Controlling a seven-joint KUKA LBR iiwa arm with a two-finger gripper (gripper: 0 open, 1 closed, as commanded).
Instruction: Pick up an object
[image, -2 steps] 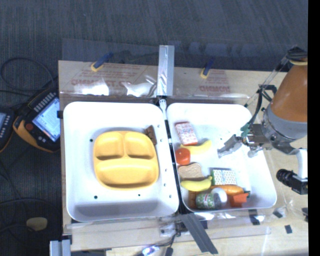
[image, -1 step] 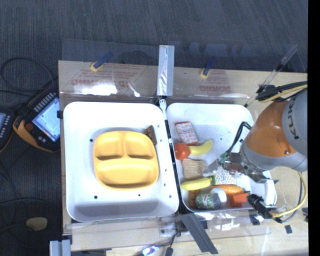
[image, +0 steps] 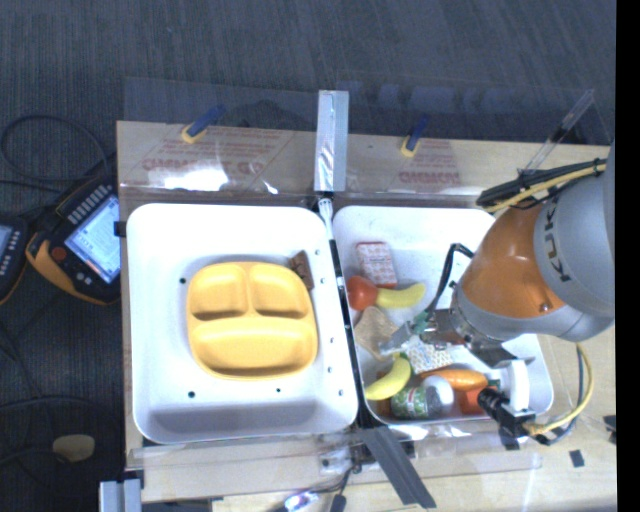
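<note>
The right bin (image: 520, 225) holds a pile of toy food. A red tomato (image: 360, 292) lies beside a yellow banana (image: 403, 296), with a pink-and-white box (image: 376, 262) behind them. Nearer the front are a second banana (image: 391, 379), a green bottle (image: 418, 402) and an orange carrot (image: 461, 380). My gripper (image: 422, 333) is low in this bin, over a tan piece (image: 374, 326) and a white speckled item (image: 432, 355), in the middle of the pile. The orange wrist and grey arm hide the bin's right part.
The left bin (image: 150, 300) holds a yellow divided plate (image: 250, 316), and a small brown item (image: 300, 265) sits at its back right corner. A metal strip (image: 331, 140) stands behind the divider. A teach pendant (image: 85, 248) lies on the floor at left.
</note>
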